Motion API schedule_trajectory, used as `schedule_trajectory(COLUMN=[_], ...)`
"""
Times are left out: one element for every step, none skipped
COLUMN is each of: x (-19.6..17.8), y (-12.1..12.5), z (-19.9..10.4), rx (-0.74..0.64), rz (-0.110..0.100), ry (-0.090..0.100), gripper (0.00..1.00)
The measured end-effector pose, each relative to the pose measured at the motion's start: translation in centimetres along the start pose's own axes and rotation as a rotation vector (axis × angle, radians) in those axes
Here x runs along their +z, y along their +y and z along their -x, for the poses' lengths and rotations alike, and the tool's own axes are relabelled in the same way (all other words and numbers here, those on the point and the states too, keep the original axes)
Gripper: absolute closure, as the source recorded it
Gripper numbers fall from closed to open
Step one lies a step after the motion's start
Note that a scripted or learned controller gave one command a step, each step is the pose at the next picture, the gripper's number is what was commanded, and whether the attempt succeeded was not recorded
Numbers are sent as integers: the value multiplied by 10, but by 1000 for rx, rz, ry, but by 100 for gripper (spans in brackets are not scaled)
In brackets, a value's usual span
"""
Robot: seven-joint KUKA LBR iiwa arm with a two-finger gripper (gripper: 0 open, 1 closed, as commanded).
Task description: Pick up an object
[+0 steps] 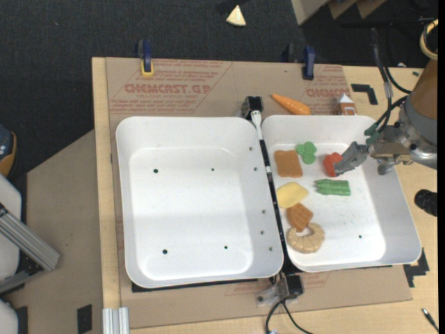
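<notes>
The right bin (389, 214) holds several toy foods. A red piece (331, 163) lies near its back, with a green round piece (306, 150) and an orange-brown square (288, 163) to its left. A long green piece (332, 187), a yellow piece (291, 194), a brown waffle-like piece (300, 216) and a tan ring (306, 238) lie nearer the front. My gripper (345, 163) reaches in from the right, low over the bin, its grey tip right beside the red piece. I cannot see anything held in it.
The left bin (139, 186) stands beside the right one. Behind the bins, on the board, lie an orange carrot (290, 104), a small bottle (345, 105) and a black part (252, 106). Blue clamps (146, 51) (308, 58) hold the board's back edge.
</notes>
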State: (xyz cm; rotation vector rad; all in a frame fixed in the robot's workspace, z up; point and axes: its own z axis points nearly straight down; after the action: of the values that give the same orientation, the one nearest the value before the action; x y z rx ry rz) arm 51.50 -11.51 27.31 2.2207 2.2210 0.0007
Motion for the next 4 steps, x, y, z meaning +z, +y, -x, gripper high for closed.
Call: schedule_trajectory(x=[149,149,138,191], y=[27,103,101,79], z=[-11,-9,-9,-18], rx=[-1,-3,0,1], rz=[-12,5,4,-7], ry=[3,-1,-1,2], gripper=[0,0,100,100])
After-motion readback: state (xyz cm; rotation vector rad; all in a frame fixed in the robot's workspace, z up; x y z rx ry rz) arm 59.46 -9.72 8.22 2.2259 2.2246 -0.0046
